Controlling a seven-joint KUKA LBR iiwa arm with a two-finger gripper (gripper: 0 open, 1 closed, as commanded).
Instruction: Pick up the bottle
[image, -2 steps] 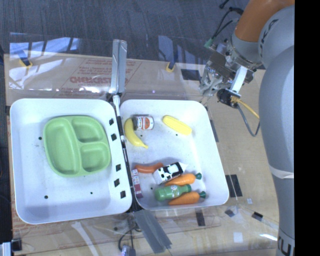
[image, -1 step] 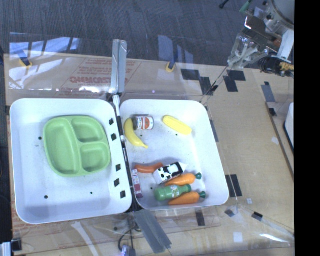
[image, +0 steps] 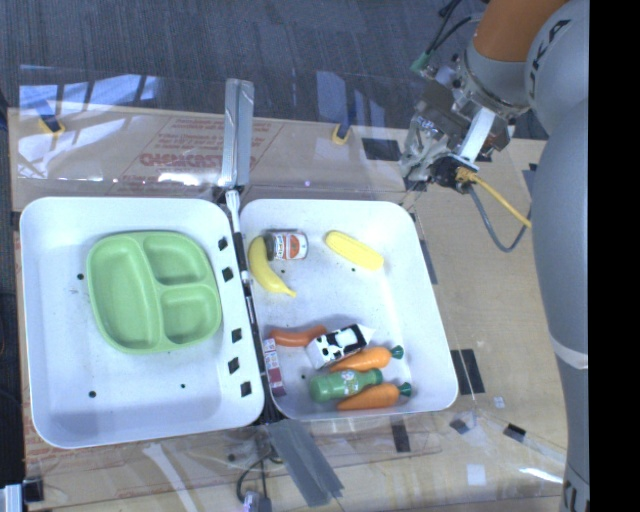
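Note:
The bottle (image: 345, 385) is green with a label and lies on its side near the front edge of the right bin (image: 425, 300), wedged between two carrots (image: 365, 358). My gripper (image: 424, 166) hangs high beyond the right bin's far right corner, well away from the bottle. It is open with nothing between its fingers.
The right bin also holds a small can (image: 287, 245), a banana (image: 268, 268), a yellow piece (image: 354, 250), an orange sausage (image: 297, 337) and a black-and-white cow toy (image: 338, 343), which touches the bottle's neighbours. A green divided plate (image: 155, 290) lies in the left bin (image: 50, 330).

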